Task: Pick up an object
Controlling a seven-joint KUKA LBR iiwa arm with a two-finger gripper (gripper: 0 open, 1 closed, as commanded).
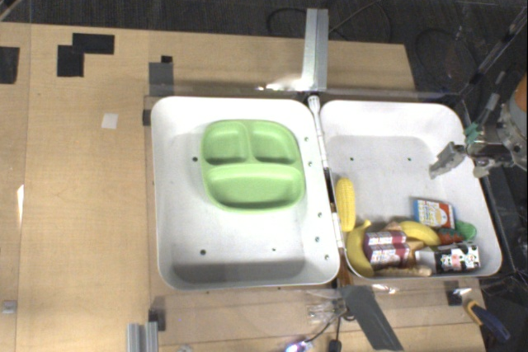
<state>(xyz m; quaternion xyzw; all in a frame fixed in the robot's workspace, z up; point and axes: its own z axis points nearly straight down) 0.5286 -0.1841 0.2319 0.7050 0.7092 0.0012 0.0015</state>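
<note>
Claw (pixel 462 158) at right edge of right bin (pixel 388 124), above rim; arm mostly cut off by frame. Fingers small, blurred: cannot tell if spread or closed; nothing visible between them.

Left bin (pixel 173 177) holds green divided plate (pixel 252 163), flat, near centre.

Right bin, near corner: corn cob (pixel 346 203) by dividing wall, banana (pixel 356 251) curving below it, second banana (pixel 419 232), blue carton (pixel 433 213), dark can (pixel 388 247), black-white packet (pixel 459 259). Pile overlaps; labels unreadable, some items partly hidden.

Bench (pixel 74 177) wood, black patches far left.
</note>
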